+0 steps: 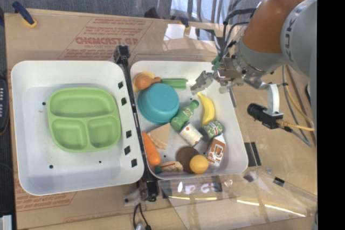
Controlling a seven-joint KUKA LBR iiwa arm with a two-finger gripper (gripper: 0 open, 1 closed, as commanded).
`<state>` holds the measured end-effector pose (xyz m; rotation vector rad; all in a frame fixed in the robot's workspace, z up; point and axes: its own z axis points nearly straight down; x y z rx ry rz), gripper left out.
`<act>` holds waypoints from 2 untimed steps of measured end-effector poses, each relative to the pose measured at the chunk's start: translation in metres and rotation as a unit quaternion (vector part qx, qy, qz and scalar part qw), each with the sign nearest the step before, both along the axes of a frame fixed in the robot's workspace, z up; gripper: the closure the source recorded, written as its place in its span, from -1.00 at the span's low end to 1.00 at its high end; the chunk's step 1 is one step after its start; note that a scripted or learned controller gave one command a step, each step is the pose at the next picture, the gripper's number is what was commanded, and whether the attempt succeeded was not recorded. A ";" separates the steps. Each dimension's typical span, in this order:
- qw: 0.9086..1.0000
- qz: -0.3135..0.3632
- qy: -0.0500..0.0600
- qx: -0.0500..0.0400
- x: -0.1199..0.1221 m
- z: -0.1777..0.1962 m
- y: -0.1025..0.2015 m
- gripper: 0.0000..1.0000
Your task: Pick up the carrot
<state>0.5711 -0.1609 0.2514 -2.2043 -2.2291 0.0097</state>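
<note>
The carrot [151, 150] is orange and short. It lies in the right bin [235, 116] against the left wall, near the front corner, pointing toward the front edge. A slice of bread [160, 137] touches its right side. My gripper [212, 80] hangs over the back right part of the same bin, just above the banana [207, 108]. It is far from the carrot, up and to the right of it. Nothing shows in its grasp.
Packed into the right bin are a teal bowl [158, 103], a green bottle [185, 115], a small can [213, 129], a carton [216, 152], an orange [198, 164] and a brown round item [186, 155]. A green divided plate [83, 117] sits in the left bin [24, 116].
</note>
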 end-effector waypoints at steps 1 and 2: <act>0.999 0.048 0.000 0.001 0.086 -0.035 0.062 -1.00; 0.974 0.227 -0.006 -0.002 0.087 0.080 0.115 -1.00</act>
